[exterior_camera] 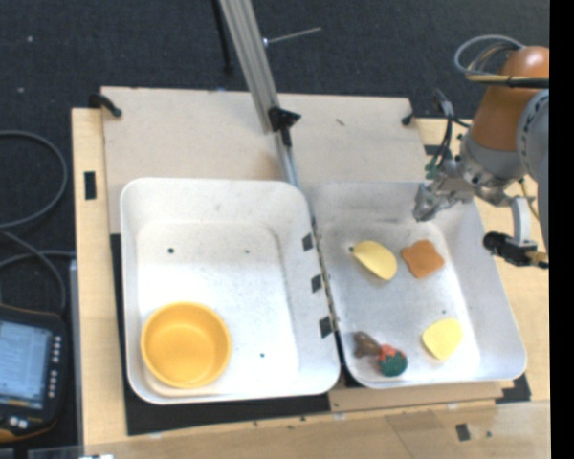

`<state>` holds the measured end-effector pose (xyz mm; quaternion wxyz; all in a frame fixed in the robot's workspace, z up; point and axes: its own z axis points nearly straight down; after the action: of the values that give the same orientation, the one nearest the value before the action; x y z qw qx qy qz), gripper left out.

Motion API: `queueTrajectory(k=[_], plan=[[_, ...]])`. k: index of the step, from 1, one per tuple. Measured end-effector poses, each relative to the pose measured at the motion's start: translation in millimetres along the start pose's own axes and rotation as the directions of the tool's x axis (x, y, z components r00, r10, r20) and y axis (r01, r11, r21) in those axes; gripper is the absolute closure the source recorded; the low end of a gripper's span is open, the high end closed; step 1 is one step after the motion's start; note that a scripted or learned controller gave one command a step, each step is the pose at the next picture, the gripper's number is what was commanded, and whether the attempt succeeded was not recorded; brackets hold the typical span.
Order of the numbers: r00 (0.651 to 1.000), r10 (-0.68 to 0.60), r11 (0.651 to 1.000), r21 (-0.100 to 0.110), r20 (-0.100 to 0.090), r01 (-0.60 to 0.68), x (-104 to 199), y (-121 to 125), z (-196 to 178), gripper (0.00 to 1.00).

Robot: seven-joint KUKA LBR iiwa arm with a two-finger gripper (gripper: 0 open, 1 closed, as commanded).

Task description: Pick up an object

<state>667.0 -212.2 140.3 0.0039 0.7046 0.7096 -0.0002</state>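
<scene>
In the right bin [488, 285] lie a pale yellow rounded piece [374, 259], an orange-brown piece [423, 258], a second yellow piece [442, 338] near the front right, and a small brown, red and green toy [383, 354] at the front. My gripper [427, 205] hangs over the bin's far right corner, above and slightly right of the orange-brown piece and apart from it. Nothing shows between its fingers.
The left bin [153, 208] holds a yellow bowl [185, 343] at its front left. A slanted metal rail [253, 55] comes down from the top and ends at the wall between the bins. Cables and a pendant [14, 366] lie left of the bench.
</scene>
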Motion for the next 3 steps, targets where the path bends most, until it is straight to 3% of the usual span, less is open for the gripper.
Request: queueTrajectory(k=[1,2,3], plan=[[1.000,0.007,1.000,-0.001,-0.004,-0.007,2,-8,-55,1.00],[1.000,0.005,1.000,0.001,-0.004,-0.005,0,-7,-80,1.00],[1.000,0.001,1.000,0.004,-0.006,-0.001,44,2,-81,1.00]])
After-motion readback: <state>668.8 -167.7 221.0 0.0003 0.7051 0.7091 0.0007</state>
